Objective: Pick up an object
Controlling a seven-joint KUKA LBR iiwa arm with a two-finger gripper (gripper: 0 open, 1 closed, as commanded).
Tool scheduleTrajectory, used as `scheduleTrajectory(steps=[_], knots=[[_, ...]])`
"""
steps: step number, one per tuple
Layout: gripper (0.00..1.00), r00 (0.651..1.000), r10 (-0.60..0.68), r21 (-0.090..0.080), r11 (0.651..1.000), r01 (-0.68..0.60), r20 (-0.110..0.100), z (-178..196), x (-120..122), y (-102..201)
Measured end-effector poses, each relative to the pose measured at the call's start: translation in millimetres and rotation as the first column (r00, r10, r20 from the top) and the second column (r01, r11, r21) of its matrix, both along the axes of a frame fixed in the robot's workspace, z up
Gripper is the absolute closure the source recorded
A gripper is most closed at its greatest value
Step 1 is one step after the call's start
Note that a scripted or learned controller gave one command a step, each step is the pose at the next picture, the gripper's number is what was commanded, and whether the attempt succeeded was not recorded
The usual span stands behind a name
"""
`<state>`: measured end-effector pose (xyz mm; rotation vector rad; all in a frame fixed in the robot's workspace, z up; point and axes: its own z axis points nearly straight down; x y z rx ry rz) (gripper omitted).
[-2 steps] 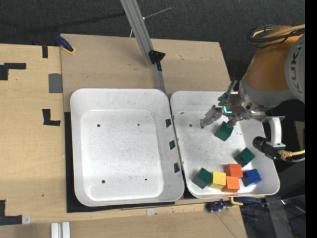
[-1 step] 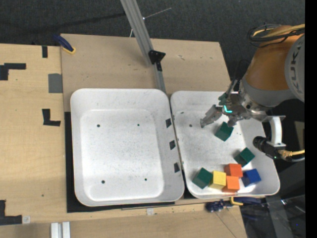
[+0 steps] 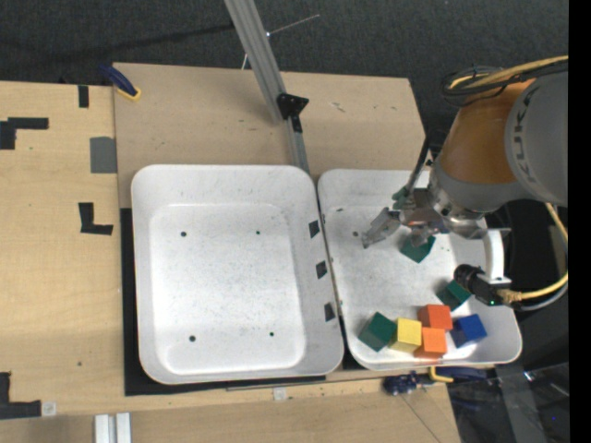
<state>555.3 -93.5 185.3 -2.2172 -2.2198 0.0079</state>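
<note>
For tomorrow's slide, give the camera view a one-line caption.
Grey KUKA arm's end effector poised above the right shallow white bin, with small coloured blocks clustered at its near edge.

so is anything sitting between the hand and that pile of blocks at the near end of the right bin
Nothing visible does. The hand hangs over the middle of the right bin, with bare bin floor between it and the pile: green block, yellow block, orange blocks and blue block.
</note>
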Motion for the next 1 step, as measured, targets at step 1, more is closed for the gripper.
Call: scheduleTrajectory(steps=[1], knots=[[0.0, 1.0, -0.001, 0.0, 1.0, 0.001, -0.002, -61.4, 1.0, -6.7]])
